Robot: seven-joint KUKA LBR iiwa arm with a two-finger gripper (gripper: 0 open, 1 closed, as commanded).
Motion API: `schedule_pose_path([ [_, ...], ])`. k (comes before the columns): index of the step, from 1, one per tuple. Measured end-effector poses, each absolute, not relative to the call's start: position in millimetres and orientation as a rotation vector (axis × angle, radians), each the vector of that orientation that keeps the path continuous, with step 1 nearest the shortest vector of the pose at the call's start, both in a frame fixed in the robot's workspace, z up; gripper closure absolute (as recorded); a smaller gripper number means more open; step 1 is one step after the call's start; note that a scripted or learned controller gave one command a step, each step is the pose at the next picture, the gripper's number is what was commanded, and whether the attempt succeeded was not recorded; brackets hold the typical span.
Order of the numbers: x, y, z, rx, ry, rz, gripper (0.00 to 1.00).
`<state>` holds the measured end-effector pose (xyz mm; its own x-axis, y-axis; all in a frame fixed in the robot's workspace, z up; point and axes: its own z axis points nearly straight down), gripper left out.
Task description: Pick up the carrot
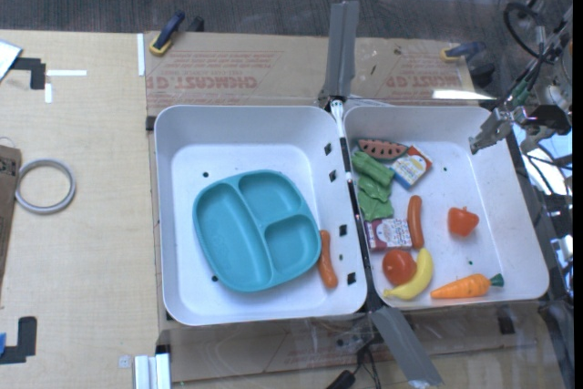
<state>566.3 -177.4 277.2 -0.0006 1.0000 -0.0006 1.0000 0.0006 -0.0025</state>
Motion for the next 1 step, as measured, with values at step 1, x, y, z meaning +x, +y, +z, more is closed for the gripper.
schedule_pose_path([
  [1,520.8,-155.9,134.3,-2.432,-1.986,0.003,0.00],
])
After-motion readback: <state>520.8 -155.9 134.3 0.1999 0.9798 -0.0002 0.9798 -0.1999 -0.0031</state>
